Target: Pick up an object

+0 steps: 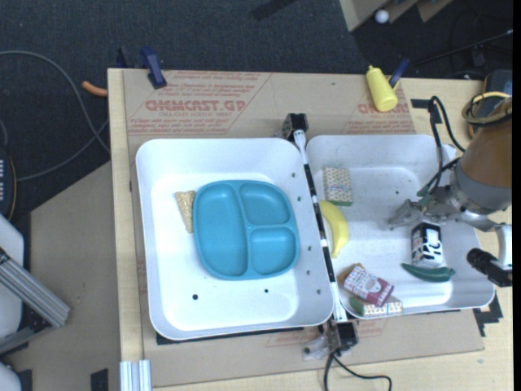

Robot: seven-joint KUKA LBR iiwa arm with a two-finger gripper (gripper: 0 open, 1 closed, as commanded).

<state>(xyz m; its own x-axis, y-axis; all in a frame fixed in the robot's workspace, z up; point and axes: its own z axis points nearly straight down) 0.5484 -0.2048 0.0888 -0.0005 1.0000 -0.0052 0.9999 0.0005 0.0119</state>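
My gripper [419,217] hangs over the right part of the right bin [383,149], reaching in from the right under the grey and orange arm [487,165]. It is open and holds nothing. Just below it stands a black-and-white can [426,246], with a green pepper [429,273] lying against the can's lower side. To the left lie a yellow banana [335,226], a speckled beige block [338,184] and a red-and-white box [368,288] near the front wall.
The left bin [163,300] bears a blue divided plate [244,228] with a tan waffle-like piece [186,207] tucked under its left edge. A yellow bottle-shaped thing [380,89] and a blue clamp [152,68] lie on the bench behind the bins.
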